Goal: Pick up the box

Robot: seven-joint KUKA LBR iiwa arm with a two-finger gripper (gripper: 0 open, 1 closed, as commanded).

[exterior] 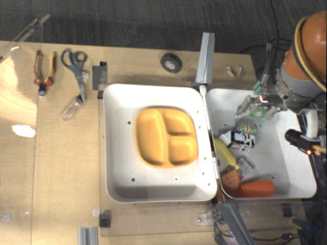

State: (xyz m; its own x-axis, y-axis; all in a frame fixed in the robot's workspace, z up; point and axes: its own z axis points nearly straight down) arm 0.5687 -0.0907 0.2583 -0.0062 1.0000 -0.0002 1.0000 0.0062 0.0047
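In the camera view, the grey arm with the orange band is reaching in from the right over the right-hand shallow white bin. Its two-finger gripper is hanging above the bin's upper part, and whether it is released or clenched cannot be told from here. Nothing is showing between its tips.

The small white-and-green printed box is lying flat near the middle of that bin, just below the gripper and a little to its left. A yellow banana is resting close beside the box on the lower left, with an orange carrot further down near the bin's front wall. The left white bin is holding a yellow divided plastic tray.

To do the approach well, the gripper probably needs centring over the box, with its closing line set across the box's shorter side, descending straight so the banana is not nudged.
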